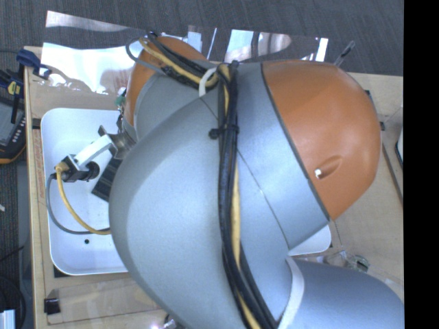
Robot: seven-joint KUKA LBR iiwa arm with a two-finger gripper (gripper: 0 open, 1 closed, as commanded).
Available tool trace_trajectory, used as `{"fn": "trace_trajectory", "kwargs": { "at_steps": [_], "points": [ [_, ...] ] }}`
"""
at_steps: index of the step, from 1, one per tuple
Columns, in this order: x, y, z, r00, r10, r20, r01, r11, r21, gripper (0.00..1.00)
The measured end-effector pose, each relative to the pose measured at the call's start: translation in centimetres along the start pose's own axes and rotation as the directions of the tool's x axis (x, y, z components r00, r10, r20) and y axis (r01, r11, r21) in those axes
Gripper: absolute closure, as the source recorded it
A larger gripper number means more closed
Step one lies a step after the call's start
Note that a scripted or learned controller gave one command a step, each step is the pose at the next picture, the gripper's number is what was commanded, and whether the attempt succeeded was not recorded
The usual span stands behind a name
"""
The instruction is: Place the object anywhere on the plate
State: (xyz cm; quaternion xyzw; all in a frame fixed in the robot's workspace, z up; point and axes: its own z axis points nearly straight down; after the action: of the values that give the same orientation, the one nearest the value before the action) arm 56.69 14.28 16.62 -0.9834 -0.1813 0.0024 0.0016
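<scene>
Reaching over the left white bin (68, 252), the gripper (106, 173) hangs midway between that bin's far and near edges; whether it is open or closed, I cannot tell. Rightward, the grey arm (185, 204) and its orange band (322, 129) cover most of the bench (68, 300).

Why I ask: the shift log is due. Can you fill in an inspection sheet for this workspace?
surface: wooden bench with a white bin; the arm covers most of it.
job's things: nothing seen.
clutter: one small dark spot on the bin floor, too small to identify.
grippers: gripper over the bin, largely hidden by the arm.
cables: black and yellow bundle tied along the arm.
surroundings: dark carpet behind; a yellow-and-black device at the left edge.
</scene>
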Motion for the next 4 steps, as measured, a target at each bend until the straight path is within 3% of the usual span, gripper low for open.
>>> {"fn": "trace_trajectory", "kwargs": {
  "at_steps": [1,2,3,4],
  "points": [
    [1.5,4.8,-8.7,0.994,-0.106,-0.002,0.106,0.994,0.000,1.00],
    [1.5,4.7,-8.5,0.994,-0.106,0.002,0.106,0.994,0.002,0.00],
    [0.8,15.3,-8.4,0.999,-0.038,0.000,0.038,0.999,0.001,0.00],
    [-7.1,11.6,-2.4,1.000,0.017,0.003,-0.017,1.000,0.001,0.00]
  ]
}}
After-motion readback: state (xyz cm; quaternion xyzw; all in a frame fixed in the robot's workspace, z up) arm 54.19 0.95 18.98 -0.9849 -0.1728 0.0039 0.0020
